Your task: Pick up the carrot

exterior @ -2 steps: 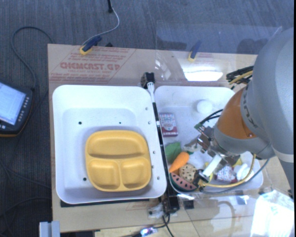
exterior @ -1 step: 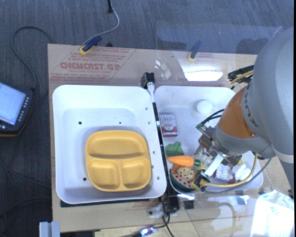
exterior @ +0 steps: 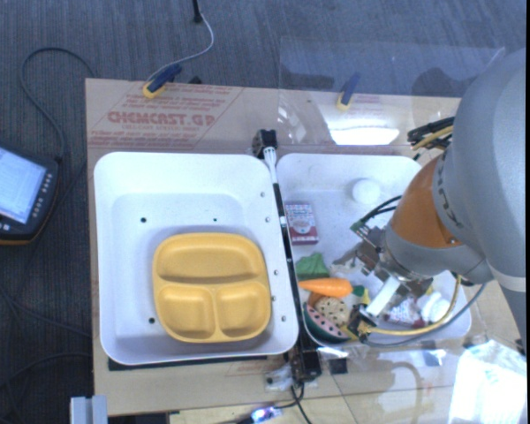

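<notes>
The carrot [exterior: 326,286] is orange and lies flat near the left wall of the right bin [exterior: 336,168], toward its front. A green leafy piece [exterior: 313,264] sits just behind it. In front of it is a round red and green food slice [exterior: 328,315]. My gripper [exterior: 368,263] hangs over the right bin just to the right of the carrot, with the grey arm and its orange band behind it. The carrot lies clear on the bin floor, with nothing around it.
A small red box [exterior: 301,222] lies against the right bin's left wall, and a white ball [exterior: 365,189] rests near its back. A small white object [exterior: 435,306] lies at the front right. A yellow divided tray [exterior: 213,284] sits in the left bin [exterior: 124,184].
</notes>
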`<state>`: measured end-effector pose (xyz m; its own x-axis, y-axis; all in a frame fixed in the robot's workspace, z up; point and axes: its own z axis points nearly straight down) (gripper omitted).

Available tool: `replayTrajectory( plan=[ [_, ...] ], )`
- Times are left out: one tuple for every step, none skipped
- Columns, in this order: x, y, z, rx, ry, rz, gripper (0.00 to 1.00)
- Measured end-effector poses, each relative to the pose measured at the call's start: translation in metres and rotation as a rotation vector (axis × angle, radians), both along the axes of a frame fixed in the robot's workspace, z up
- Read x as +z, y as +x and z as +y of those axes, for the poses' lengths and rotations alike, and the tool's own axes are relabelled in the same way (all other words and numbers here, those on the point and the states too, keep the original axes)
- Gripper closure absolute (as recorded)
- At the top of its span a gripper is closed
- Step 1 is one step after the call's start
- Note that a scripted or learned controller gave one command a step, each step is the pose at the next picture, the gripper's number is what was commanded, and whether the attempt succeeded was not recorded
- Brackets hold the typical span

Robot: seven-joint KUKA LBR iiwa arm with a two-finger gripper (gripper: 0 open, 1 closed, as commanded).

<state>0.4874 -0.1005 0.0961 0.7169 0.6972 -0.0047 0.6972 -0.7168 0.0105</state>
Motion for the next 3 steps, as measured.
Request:
replayTrajectory(
  plan=[
    [-0.0069, 0.0027, -0.0019, -0.408, -0.002, -0.021, 0.00],
    [-0.0007, 0.0009, -0.0028, -0.407, -0.003, -0.009, 1.00],
    [-0.0013, 0.0002, -0.0027, -0.407, -0.004, -0.007, 0.00]
  ],
)
